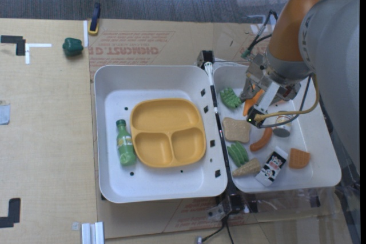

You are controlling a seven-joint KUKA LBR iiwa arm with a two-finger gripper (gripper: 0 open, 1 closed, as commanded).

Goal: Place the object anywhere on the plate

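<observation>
The yellow three-compartment plate point(168, 131) lies in the left bin point(108, 100) with nothing on it. My gripper point(255, 104) is down in the right bin point(320, 168), near its back left part. A small orange carrot-like piece point(249, 106) shows right at the gripper's tip, partly hidden by it. I cannot tell whether the piece is held. The gripper is to the right of the plate, across the wall between the bins.
A green bottle point(124, 143) lies left of the plate. The right bin holds a green vegetable point(230, 98), bread slice point(237, 130), sausage point(261, 139), another green piece point(238, 152), milk carton point(271, 167) and orange wedge point(299, 158). A green pepper point(72, 47) sits on the bench.
</observation>
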